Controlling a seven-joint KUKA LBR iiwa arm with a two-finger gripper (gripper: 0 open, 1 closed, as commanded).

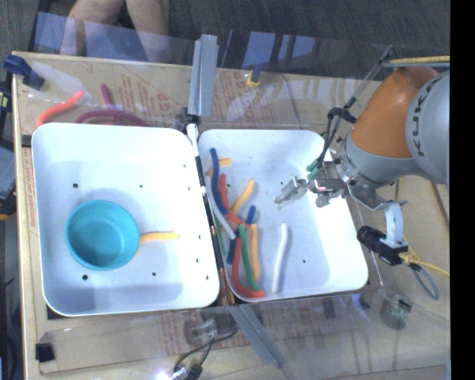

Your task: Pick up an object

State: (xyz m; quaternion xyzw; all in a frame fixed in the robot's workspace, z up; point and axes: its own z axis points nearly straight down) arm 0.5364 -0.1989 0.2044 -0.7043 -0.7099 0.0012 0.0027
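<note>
The right bin [332, 271] holds a pile of several coloured sticks along its left side: a blue one [214, 167], an orange one [244, 193], a yellow one [254, 249] and a red one [239, 279] among them. A white stick [279, 256] lies apart from them, nearer the bin's middle. My gripper [294, 190] hangs over the middle of the right bin, to the right of the pile and above the white stick's far end. Nothing shows in it.
The left bin [55, 157] holds a turquoise bowl [103, 234] with a yellow stick [160, 236] beside it. Orange and pink tubes [103, 115] lie on the bench behind the left bin. A metal bar [201, 74] stands behind the gap between the bins.
</note>
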